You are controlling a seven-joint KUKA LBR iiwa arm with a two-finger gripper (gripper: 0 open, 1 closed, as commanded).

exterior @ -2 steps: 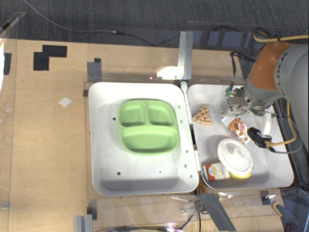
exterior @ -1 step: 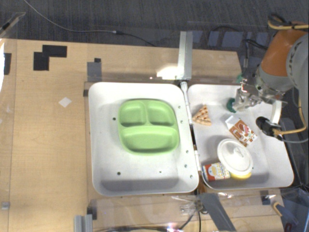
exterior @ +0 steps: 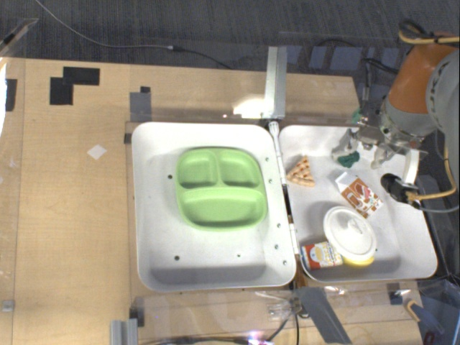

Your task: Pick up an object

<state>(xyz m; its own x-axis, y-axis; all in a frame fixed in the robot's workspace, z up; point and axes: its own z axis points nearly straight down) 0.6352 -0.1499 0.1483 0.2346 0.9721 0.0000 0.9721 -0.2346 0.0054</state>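
My gripper (exterior: 359,148) hangs over the far part of the right bin (exterior: 417,264), below the arm's orange band (exterior: 417,77). A small teal object (exterior: 349,159) lies right under the gripper's left side; whether it is held cannot be made out. Further toward the front of this bin lie a toy pizza slice (exterior: 300,171), a red and white snack packet (exterior: 359,195), a white lidded pot on a yellow base (exterior: 349,234) and a red carton (exterior: 321,254).
The left bin (exterior: 154,264) holds a green divided plate (exterior: 219,187). A metal divider post (exterior: 276,77) stands between the bins at the back. A black cable (exterior: 402,190) loops by the right bin's right rim.
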